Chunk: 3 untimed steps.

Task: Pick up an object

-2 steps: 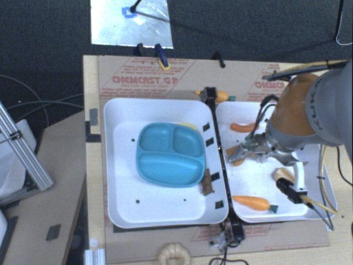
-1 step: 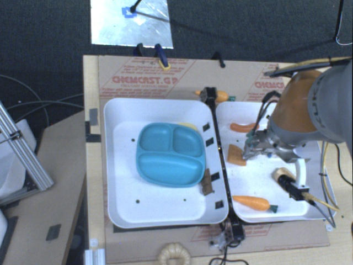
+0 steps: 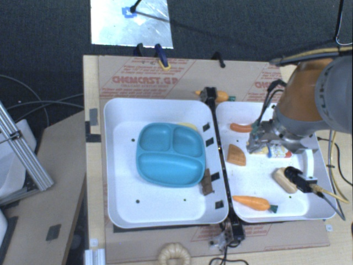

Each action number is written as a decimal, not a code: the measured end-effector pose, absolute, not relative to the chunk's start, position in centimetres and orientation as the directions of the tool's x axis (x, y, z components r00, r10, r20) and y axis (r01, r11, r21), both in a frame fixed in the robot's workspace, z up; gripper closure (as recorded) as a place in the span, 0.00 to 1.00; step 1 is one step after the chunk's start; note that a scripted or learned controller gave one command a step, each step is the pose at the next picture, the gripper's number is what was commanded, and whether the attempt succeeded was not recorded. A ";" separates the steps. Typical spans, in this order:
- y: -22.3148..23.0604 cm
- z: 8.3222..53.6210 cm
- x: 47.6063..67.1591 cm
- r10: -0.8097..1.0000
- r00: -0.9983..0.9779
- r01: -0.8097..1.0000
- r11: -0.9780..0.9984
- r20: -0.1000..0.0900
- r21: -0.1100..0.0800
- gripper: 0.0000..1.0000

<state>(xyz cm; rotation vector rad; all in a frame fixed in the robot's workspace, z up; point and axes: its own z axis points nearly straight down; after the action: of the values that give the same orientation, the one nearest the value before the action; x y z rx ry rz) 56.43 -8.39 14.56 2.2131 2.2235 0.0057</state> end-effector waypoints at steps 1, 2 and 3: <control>-8.7 19.0 56.8 1.000 -0.004 1.000 0.004 -0.001 0.006 1.00; -8.7 22.7 56.9 1.000 -0.005 1.000 0.005 0.000 0.006 1.00; -4.4 21.5 54.1 1.000 -0.008 1.000 0.008 0.001 -0.001 1.00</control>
<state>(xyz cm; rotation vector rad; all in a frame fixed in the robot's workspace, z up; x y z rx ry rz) 54.14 -4.43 21.51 2.2142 2.2310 0.0006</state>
